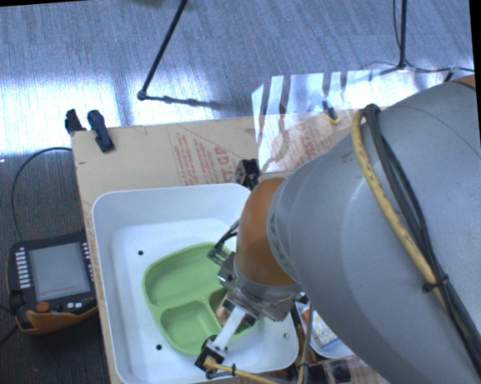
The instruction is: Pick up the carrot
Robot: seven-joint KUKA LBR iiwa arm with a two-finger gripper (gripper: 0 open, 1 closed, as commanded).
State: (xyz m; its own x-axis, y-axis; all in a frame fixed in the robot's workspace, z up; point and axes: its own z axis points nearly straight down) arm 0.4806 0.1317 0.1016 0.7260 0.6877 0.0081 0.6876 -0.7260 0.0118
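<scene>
My gripper is low over the left white bin, at the right edge of a green divided plate that lies in the bin. The orange band and the bulky grey arm sit right above the gripper and hide its tips and whatever is under them. The plate's two visible compartments hold nothing.
The arm covers nearly all of the right bin; a sliver of it shows with a small printed item in it. Black clamps sit at the bench's far left corner. A teach pendant lies on the floor to the left.
</scene>
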